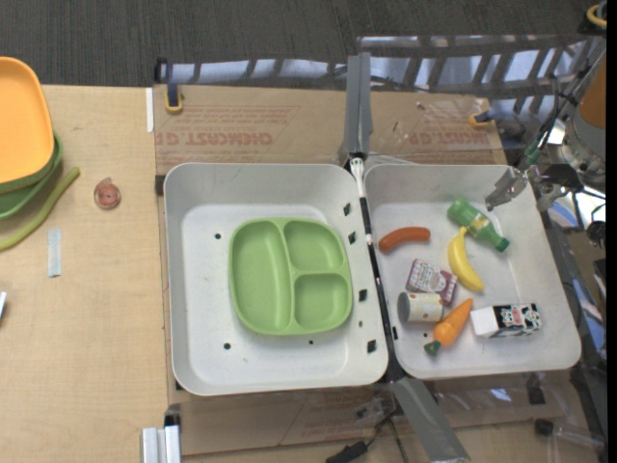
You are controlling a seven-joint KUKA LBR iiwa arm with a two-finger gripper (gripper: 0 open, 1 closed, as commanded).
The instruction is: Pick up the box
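Note:
In the right bin a small pink box lies near the middle, just above a white cup. Near the front right, a white and black carton-like box rests on its side. My gripper hangs over the bin's far right corner, above and right of a green bottle. It is open with nothing between its fingers, and it is well apart from both boxes.
The right bin also holds a red sausage, a yellow banana and an orange carrot. In the left bin lies a green divided plate. Orange and green dishes sit at the bench's far left.

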